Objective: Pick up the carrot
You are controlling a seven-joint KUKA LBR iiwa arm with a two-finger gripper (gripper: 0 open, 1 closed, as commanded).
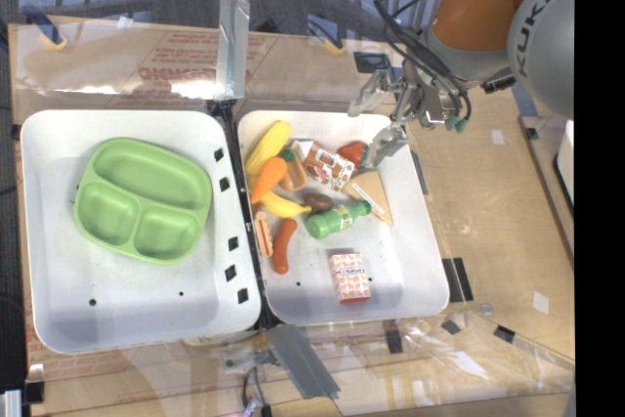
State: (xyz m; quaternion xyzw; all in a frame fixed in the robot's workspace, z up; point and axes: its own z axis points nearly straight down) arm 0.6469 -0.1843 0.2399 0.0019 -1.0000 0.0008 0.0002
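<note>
Carrot (pixel 270 178): we see it in the right bin (pixel 410 283), at the left of the heap, lying tilted between the corn cob (pixel 268 146) on its far side and the banana (pixel 283 206) on its near side. Nothing grips it.

Jaws: we place the gripper (pixel 391 127) over the far right edge of the right bin. Its two metal fingers (pixel 368 95) stand apart with nothing between them, so we read them as spread wide. One fingertip hangs just beside the red piece (pixel 354 152).

Arm (pixel 508 0): it comes in from the right, grey with an orange band; part of the letters "KUKA" can be read on its casing.

Other items, right bin: a green bottle (pixel 337 219) near the middle, a sausage (pixel 283 245) nearer us, and a small red carton (pixel 349 276) on its own at the near side. A printed box (pixel 325 166) lies by the red piece; we cannot read its label.

Left bin (pixel 49 308): it holds a green divided plate (pixel 144 200).

Counter (pixel 488 239): brown board with faint red printing at the far side, too blurred for us to read.
</note>
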